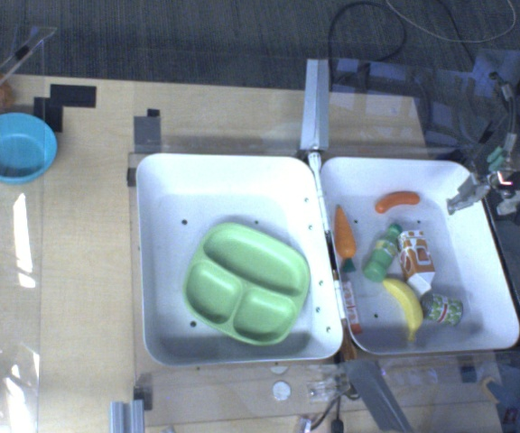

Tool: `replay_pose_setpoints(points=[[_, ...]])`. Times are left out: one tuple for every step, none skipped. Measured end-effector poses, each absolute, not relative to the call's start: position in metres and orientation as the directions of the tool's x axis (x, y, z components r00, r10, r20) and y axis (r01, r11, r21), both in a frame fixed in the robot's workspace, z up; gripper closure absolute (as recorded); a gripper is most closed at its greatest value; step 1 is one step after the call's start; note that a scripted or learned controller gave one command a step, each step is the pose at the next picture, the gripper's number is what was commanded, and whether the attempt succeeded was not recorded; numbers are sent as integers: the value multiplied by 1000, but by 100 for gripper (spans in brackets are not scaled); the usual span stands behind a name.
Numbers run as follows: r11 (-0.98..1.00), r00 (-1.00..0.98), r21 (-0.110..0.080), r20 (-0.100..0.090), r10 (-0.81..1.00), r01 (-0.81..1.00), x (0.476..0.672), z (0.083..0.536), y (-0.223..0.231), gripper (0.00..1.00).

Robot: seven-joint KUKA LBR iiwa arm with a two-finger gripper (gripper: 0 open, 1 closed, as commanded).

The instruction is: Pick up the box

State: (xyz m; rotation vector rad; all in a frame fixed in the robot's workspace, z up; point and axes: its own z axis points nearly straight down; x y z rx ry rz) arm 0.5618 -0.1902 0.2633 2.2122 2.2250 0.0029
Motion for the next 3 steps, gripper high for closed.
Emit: replay_pose_setpoints(points=[[-14,14,36,-9,1000,999,505,116,-196,0],[-209,209,6,1,978,978,566,153,-139,0],[76,-76,9,-1,997,997,518,102,-104,0]])
